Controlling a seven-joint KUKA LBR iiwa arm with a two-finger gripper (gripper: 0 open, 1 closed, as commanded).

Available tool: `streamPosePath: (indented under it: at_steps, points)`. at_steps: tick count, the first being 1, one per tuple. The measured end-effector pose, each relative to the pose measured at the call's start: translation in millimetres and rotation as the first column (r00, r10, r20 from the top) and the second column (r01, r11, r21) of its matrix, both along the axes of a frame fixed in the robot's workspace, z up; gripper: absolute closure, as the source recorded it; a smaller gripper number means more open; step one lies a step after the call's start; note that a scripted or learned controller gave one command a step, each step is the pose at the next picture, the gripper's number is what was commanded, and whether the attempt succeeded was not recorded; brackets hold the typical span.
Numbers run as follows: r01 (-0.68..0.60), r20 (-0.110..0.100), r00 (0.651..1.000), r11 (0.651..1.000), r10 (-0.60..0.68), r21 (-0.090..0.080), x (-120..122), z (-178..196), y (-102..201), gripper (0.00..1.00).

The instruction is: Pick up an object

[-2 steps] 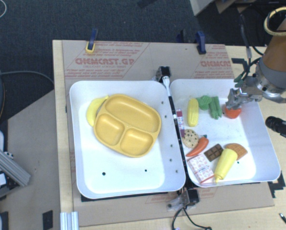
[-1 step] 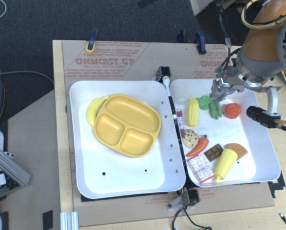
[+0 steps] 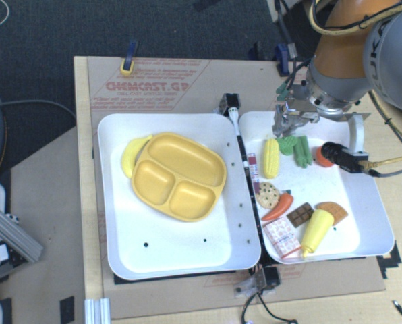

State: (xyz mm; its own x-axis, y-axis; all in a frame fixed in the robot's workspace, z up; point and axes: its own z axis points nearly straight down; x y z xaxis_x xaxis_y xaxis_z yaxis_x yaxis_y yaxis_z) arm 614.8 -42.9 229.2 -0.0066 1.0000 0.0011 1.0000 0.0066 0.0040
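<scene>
From the camera view I see my tool [image 3: 286, 121] hanging just above the far end of the right bin [image 3: 369, 211]; whether it is wide or narrow I cannot tell. The corn cob [image 3: 271, 157], yellow and bumpy, lies just below it, its long axis running toward me.

The gripper [image 3: 282, 128] is positioned over the far end of the right bin [image 3: 373, 211], directly above the corn cob [image 3: 271, 157] and beside the green vegetable [image 3: 296, 147]. The right bin also contains a cookie [image 3: 267, 194], carrot [image 3: 278, 208] and chocolate piece [image 3: 300, 214]. The left bin [image 3: 113, 181] contains a yellow divided tray [image 3: 177, 175].
</scene>
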Motion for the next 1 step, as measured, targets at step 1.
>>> streamPosePath:
  at_steps: [1]
  points:
    - [0.0,0.0,1.0,1.0,0.0,0.0,24.1,5.0,53.6,1.0]
